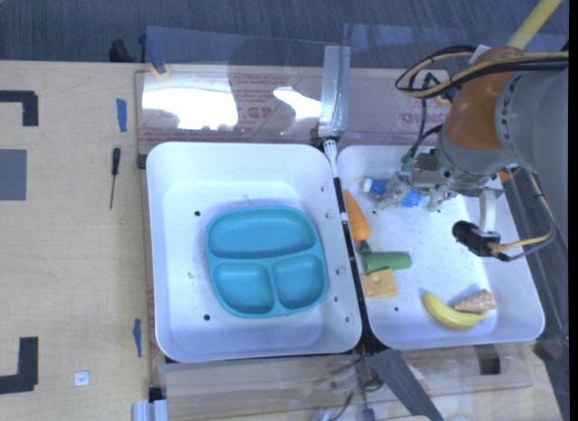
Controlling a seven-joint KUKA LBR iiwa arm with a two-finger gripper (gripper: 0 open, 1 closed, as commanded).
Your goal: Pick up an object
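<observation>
Gripper (417, 186) low near right bin's (519, 320) far edge; fingers' state unclear.

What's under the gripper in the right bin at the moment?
Below the gripper sits a small blue and white object near the right bin's back wall. The wrist covers part of it, so its full shape and anything further beneath cannot be made out.

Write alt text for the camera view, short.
A grey robot arm reaches from the right, its gripper low over a small blue object at the back of the right white bin, which also holds a carrot, green piece, cheese wedge and banana. The left bin holds a blue divided plate.
</observation>
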